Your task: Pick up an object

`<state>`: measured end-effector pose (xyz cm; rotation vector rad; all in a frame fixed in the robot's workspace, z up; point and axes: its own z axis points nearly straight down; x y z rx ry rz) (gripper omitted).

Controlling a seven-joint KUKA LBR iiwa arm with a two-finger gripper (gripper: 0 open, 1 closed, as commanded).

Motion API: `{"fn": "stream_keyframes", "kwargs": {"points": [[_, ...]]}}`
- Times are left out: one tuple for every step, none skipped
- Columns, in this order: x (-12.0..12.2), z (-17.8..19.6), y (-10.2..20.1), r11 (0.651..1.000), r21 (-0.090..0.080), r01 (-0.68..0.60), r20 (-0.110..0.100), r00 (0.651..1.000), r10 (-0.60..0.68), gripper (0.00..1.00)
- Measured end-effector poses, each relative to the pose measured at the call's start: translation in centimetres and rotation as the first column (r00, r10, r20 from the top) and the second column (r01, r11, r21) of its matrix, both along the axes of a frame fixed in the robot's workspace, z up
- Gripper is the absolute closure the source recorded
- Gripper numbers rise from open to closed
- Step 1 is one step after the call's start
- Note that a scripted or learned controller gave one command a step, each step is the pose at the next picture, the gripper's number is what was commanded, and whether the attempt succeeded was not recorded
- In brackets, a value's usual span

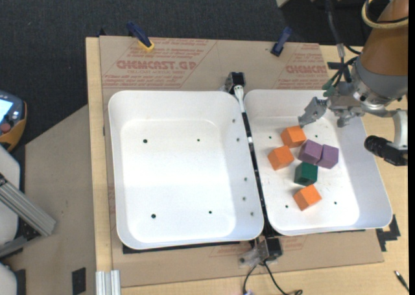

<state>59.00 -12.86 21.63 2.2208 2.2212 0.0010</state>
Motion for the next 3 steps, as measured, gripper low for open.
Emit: {"fn": "stream_keyframes", "kwargs": {"points": [[-0.2,-13.7,-3.0,1.000,0.001,0.003,-0.007,1.000,-0.003,0.00],[0.1,-11.9,-3.0,1.000,-0.002,0.001,0.004,1.000,-0.001,1.00],[2.7,-2.5,10.7,1.000,0.004,-0.014,0.011,1.000,0.014,1.00]]}}
